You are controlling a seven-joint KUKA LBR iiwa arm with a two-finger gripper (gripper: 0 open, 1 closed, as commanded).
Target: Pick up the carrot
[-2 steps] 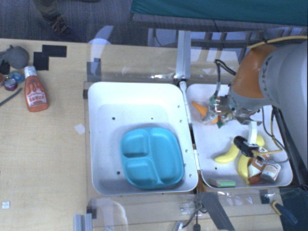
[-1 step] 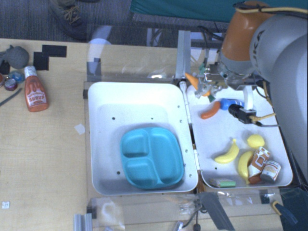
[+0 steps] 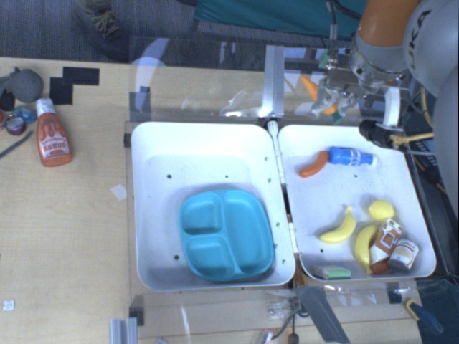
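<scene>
The small orange carrot (image 3: 309, 86) is seen clamped between the fingers of the grey two-finger gripper (image 3: 328, 99), lifted beyond the far rim of the right white bin (image 3: 409, 192). Below the gripper, an orange sausage (image 3: 313, 165) and blue bottle (image 3: 351, 157) are left lying in it.

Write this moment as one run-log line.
gripper: at right bin far rim | carrot: beside gripper | hold: unconfirmed

Robotics lab, grey arm (image 3: 423, 27), white bins (image 3: 208, 142), workbench (image 3: 64, 228)
</scene>
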